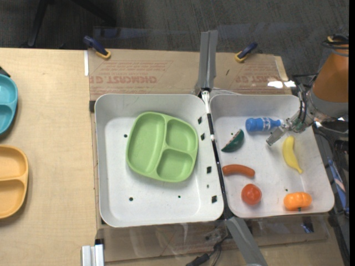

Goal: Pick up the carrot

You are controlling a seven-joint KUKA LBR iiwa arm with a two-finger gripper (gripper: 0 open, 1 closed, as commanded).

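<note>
The carrot (238, 171) is a short orange-red stick lying flat near the left wall of the right bin (324, 173), a little below its middle. My gripper (281, 132) hangs over the bin's upper right part, between the blue bottle (260, 124) and the yellow banana (291, 154). It is open and nothing is between its fingers. The carrot lies well to the lower left of the gripper, apart from it.
A watermelon slice (234, 141) lies just above the carrot, a red tomato (251, 194) just below it, and an orange pumpkin (298, 201) sits in the bin's lower right corner. The left bin (111, 204) holds a green divided plate (163, 147).
</note>
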